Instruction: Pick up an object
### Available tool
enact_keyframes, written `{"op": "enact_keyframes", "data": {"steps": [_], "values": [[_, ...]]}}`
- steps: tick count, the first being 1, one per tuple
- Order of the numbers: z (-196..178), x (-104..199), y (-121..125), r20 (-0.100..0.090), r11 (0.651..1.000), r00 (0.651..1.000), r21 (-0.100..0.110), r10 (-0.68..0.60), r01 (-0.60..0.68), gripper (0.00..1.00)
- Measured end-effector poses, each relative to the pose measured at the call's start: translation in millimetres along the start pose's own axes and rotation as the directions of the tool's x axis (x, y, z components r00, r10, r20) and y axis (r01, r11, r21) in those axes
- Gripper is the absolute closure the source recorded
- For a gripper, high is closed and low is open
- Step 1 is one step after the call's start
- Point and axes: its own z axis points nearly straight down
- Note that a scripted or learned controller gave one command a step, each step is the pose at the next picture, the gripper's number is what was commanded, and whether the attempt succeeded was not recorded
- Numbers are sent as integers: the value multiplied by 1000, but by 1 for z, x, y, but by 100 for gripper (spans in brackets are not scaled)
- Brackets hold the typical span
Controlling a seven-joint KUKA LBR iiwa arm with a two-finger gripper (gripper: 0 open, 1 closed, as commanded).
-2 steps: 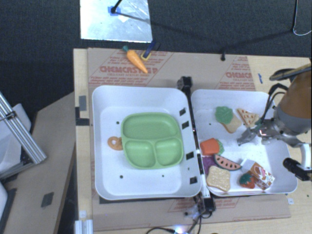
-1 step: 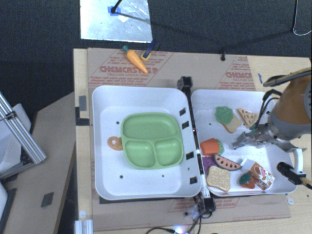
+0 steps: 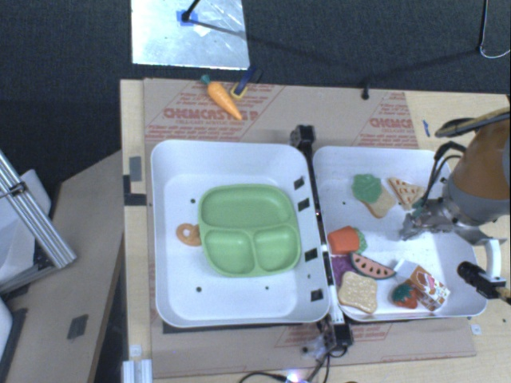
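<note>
The right bin [image 3: 447, 162] holds toy food. The gripper [image 3: 415, 223] hangs over its bare middle; finger spread cannot be told. The pizza slice [image 3: 406, 191] lies just above it, apart.

Right bin [image 3: 447, 250]: pizza slice [image 3: 406, 191], green-topped cookie [image 3: 372, 193], orange-red piece [image 3: 345, 240], watermelon slice [image 3: 372, 266], toast [image 3: 358, 293], strawberry [image 3: 403, 294], small carton [image 3: 429, 286], all lying flat.

A toy carrot [image 3: 224, 100] lies on cardboard behind the bins, near a foil sheet [image 3: 190, 22].
</note>
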Motion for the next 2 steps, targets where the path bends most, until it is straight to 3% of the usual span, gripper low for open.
{"op": "enact_keyframes", "data": {"steps": [2], "values": [[-109, -2, 11, 0, 1000, 1000, -2, -3, 3, 100]]}}
